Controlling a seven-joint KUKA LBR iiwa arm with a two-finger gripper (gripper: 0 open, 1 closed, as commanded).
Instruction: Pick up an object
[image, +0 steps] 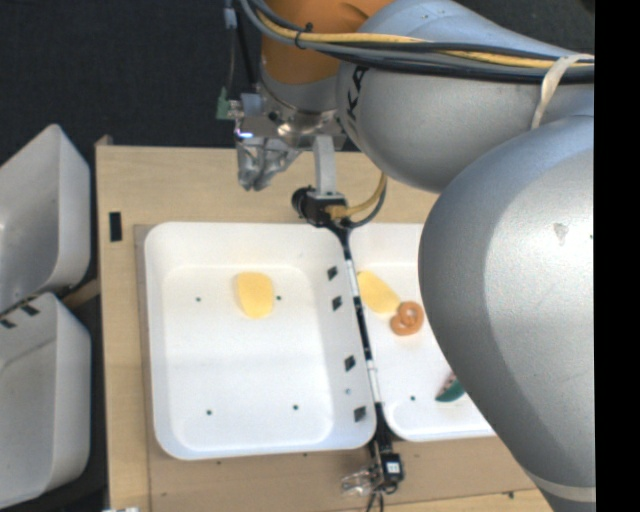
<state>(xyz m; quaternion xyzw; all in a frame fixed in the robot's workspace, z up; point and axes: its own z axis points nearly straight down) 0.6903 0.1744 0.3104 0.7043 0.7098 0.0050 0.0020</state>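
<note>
A pale yellow oval piece (255, 295) lies in the left bin (180, 400), in its upper middle. In the right bin (420, 425) a second yellow piece (378, 292) sits close to the divider, with a small orange ring (406, 319) touching its right side. A green-teal object (449, 392) peeks out from under the arm lower down. My gripper (258, 172) hangs above the bench beyond the far edge of the left bin, well clear of every object, with nothing visible between its fingers.
The large grey arm covers most of the right bin and the upper right of the view. A black cable (352, 310) with clips runs down the divider between the bins. White boxes (40, 300) stand off the bench's left edge.
</note>
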